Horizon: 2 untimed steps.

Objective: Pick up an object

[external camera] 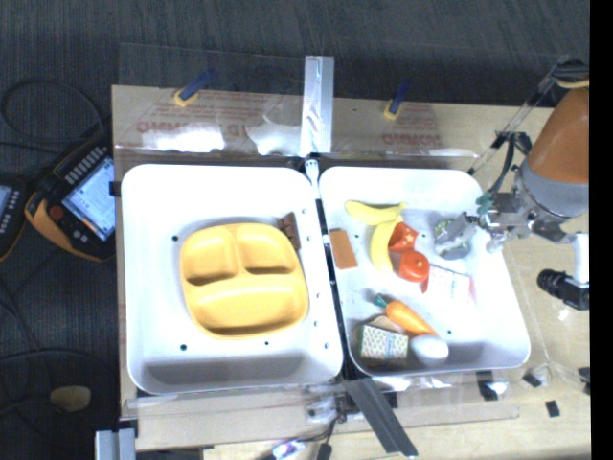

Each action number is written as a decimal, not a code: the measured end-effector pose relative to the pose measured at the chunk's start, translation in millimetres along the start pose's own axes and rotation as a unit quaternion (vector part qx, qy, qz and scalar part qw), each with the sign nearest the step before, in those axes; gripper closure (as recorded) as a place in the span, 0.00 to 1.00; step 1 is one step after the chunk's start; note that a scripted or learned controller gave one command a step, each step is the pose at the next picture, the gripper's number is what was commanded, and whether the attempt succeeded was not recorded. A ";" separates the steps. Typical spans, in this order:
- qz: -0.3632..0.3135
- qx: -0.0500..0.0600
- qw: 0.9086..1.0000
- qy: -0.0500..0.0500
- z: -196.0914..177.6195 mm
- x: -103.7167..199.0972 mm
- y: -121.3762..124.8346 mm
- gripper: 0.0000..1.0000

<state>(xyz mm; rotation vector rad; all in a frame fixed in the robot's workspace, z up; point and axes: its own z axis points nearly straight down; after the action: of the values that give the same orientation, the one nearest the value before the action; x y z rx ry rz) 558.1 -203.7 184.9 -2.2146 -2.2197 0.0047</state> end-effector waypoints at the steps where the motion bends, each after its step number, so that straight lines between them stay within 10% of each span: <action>1: 0.043 0.001 0.999 0.001 30.2 33.1 13.0 0.00; 2: -0.036 -0.007 0.999 -0.004 97.1 106.3 -3.8 0.00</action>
<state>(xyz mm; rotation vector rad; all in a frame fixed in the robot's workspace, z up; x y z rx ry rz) 553.4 -97.2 88.1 -2.1428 -2.3088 -0.0023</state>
